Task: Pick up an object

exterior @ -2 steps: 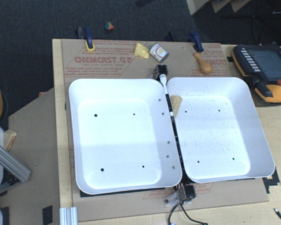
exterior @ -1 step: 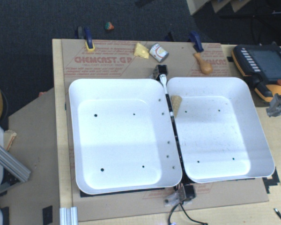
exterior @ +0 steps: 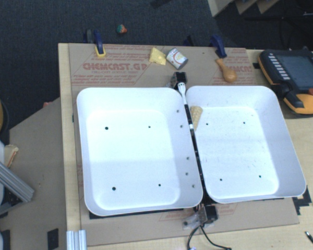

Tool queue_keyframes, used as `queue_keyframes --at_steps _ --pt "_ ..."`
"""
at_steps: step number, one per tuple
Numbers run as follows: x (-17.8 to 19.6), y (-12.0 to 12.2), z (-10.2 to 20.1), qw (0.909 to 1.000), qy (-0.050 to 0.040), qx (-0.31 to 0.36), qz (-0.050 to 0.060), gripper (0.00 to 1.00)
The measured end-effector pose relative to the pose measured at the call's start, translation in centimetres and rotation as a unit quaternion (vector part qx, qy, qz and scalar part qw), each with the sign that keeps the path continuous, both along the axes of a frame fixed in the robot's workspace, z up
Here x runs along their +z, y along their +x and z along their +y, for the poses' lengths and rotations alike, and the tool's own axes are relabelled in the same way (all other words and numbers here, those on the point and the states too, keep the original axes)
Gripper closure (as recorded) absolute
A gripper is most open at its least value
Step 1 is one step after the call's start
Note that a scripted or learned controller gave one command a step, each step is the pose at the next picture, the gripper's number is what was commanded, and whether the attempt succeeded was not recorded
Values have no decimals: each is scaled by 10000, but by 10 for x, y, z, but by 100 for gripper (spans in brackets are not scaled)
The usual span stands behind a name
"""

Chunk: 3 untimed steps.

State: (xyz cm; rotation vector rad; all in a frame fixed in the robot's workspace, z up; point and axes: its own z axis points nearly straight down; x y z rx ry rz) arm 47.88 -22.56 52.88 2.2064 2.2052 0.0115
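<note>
From my remote seat, nearest me are two shallow white bins, smooth and glossy with rounded corners, the left bin (exterior: 135, 155) bare, and the right bin (exterior: 250, 150) holding the one pickable thing, a small tan wedge (exterior: 196, 115) lying against its left wall near the far corner. I'd bring the end effector down steeply and slightly right of the wall (that rim leaves little room for a finger), though I can't tell its state. Beyond, on the cardboard-covered counter (exterior: 120, 66), lie a yellow chunk (exterior: 157, 57), a small boxy packet (exterior: 177, 58) and a wooden-looking pear shape (exterior: 227, 71).
</note>
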Motion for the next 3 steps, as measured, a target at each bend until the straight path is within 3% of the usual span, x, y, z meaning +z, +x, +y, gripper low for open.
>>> queue_keyframes --at_steps 1,2,3 --pt "-157 0 119 9998 86 59 185 100" --pt "-229 8 187 9999 68 40 153 100" --pt "-123 1 210 10000 55 23 44 100"
